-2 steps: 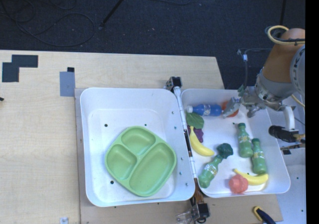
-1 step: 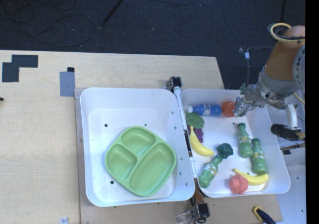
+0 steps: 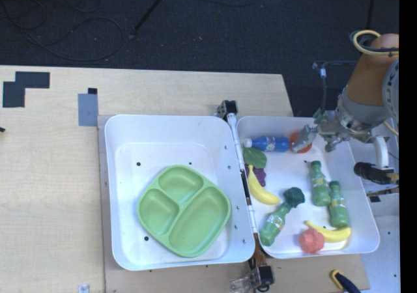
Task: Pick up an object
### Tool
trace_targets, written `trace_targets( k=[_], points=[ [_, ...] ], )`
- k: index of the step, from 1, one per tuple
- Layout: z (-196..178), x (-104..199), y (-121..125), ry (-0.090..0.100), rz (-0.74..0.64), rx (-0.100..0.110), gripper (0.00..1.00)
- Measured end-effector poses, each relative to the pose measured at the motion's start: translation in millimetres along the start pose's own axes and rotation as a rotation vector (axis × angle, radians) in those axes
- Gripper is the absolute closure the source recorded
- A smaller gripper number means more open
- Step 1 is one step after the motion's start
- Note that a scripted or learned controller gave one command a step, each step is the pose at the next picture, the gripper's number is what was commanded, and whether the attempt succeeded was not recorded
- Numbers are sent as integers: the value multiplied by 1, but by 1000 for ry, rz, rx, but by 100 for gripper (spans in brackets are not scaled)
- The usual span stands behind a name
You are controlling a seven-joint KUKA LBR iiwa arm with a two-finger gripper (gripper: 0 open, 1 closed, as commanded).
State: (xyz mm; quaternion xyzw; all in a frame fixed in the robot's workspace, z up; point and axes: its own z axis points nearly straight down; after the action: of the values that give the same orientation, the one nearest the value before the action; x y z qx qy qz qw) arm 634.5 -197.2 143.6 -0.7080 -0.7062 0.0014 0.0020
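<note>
My gripper (image 3: 319,138) hangs over the back of the right bin (image 3: 365,220), fingers apart and nothing between them. A small orange-red item (image 3: 300,144) lies just beside its left finger (image 3: 307,133), next to a blue bottle (image 3: 268,144). Further forward in that bin are a green leafy piece (image 3: 255,158), a purple piece (image 3: 259,175), a banana (image 3: 261,191), a dark green broccoli (image 3: 294,196), three green bottles (image 3: 318,184) (image 3: 337,204) (image 3: 274,223), a second banana (image 3: 330,234) and a red strawberry (image 3: 311,241).
The left bin (image 3: 130,135) holds a light green divided plate (image 3: 184,210). A metal clamp (image 3: 228,109) sits where the two bins meet at the back. The arm's orange band (image 3: 373,70) rises at the right. Black cables lie on the dark floor behind the bench.
</note>
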Motion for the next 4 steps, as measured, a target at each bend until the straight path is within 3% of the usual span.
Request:
trace_targets(
  k=[1,2,3,4],
  points=[
    [56,-15,10,-1,-4,-4,0],
    [46,-15,9,1,-6,5,100],
    [46,-15,9,0,-6,3,0],
    [36,-16,9,0,-6,5,100]
  ],
)
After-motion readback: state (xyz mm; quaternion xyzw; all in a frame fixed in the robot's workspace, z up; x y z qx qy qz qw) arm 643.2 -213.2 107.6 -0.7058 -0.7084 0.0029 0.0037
